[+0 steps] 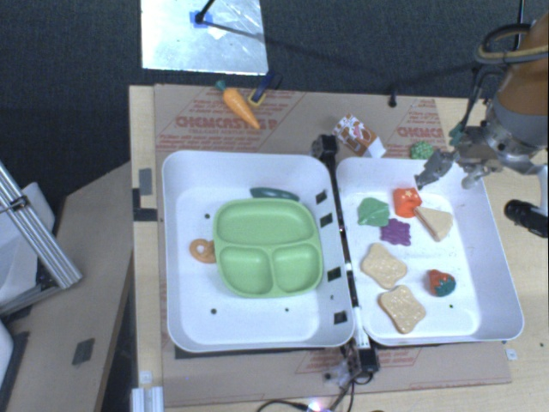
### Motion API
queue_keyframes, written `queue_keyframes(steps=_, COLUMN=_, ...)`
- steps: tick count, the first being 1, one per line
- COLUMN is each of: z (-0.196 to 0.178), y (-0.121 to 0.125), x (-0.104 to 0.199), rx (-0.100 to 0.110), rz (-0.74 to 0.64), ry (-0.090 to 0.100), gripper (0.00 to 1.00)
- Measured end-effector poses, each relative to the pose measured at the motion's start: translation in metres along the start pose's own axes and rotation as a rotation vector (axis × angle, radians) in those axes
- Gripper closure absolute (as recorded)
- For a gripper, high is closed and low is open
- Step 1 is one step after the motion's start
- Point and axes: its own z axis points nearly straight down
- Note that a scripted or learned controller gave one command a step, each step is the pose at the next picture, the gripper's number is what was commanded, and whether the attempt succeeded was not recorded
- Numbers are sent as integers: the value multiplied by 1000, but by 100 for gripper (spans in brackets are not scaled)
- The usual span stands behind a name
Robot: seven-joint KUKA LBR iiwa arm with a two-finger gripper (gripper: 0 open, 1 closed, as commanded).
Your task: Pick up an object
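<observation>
At the near edge of the right bin (pixel 493 303) lies a tan toast-shaped piece (pixel 401 308), with a second tan piece (pixel 383 266) just beyond it and a small red and teal toy (pixel 441 282) to their right. Farther in sit a purple piece (pixel 395 232), a green leaf-shaped piece (pixel 372 211), a tan wedge (pixel 435 223) and an orange-red toy (pixel 407 202). The gripper (pixel 452 172) hangs over the far right part of this bin, just beyond the orange-red toy and apart from it; its fingers (pixel 429 172) are spread and hold nothing. In the left bin (pixel 184 230) a green divided plate (pixel 267 247) partly hides a dark green thing at its far rim, and a small orange ring (pixel 202 251) lies to its left. On the tabletop beyond, a toy carrot (pixel 240 107) lies on cardboard (pixel 292 114) whose red print I cannot read.
</observation>
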Motion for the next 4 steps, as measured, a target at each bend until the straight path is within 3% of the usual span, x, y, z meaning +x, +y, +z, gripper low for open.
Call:
queue_keyframes(steps=1, z=-7, y=2, x=0, rx=-12, rz=-2, ry=-1, gripper=0)
queue_keyframes(steps=4, z=161, y=-8, x=2, rx=-8, rz=0, ry=-1, gripper=0)
